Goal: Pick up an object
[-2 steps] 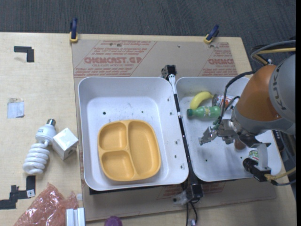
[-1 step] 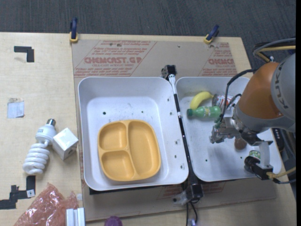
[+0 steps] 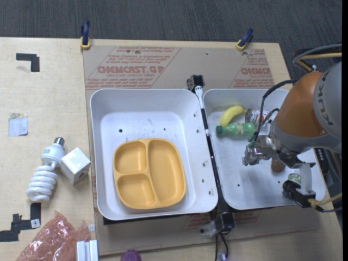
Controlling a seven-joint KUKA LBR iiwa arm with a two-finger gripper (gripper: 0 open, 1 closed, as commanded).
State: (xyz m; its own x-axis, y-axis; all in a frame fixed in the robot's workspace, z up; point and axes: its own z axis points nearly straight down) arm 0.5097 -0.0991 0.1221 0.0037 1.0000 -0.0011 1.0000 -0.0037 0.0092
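The right bin holds a yellow banana and a green bottle lying side by side at its far end. A silvery can-like item lies just right of the banana. My gripper hangs low over the bin's middle right, a little in front of the bottle and apart from it. A small brown object sits right beside the gripper, partly hidden by the arm's wrist. A small green and white piece lies close to the bin's right wall.
The left bin holds a yellow divided plate. Outside the bins on the left lie a spiral light bulb, a white cube and a red mesh bag. The orange-banded arm covers the right bin's far right side.
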